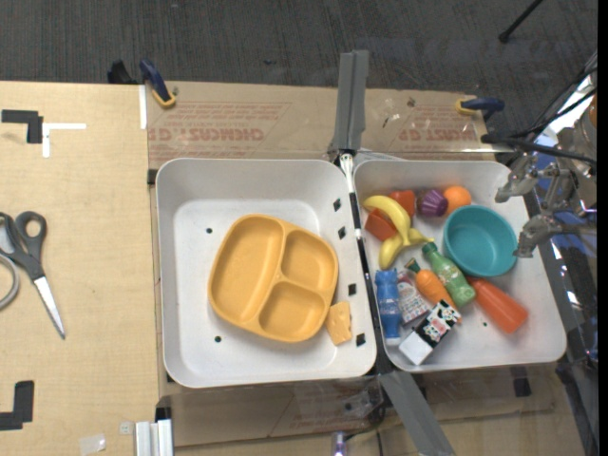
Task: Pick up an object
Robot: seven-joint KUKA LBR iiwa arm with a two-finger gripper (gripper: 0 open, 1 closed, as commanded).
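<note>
We see our hand (535, 218) at the far right edge of the right bin (494, 348), hanging just over its rim with metal parts jutting toward the bin; we cannot tell its state from this slant, and nothing shows in its grip. We judge it sits there as a waiting or approach pose, off to the side so the camera can see the pile. The things we could pick lie to the hand's left. Nearest, just beside it, is the teal bowl (480, 240), upright with its opening upward, which would offer a rim to pinch. Below and left of the hand lies the orange carrot-like piece (499, 308), on its side and fairly free of neighbours, so it looks the easiest take. Farther left the pile crowds: a green bottle (448, 275) leaning against the bowl, a banana (391, 224), a blue tube (387, 299), a black-and-white box (429, 332), a purple piece (433, 201) and a small orange ball (457, 197); these touch or overlap, so a grasp there risks nudging others. Well apart to the left, the other bin (180, 283) holds a yellow divided plate (274, 278) and a small yellow block (339, 323). On the desk (76, 217) beyond lie scissors (36, 264).
</note>
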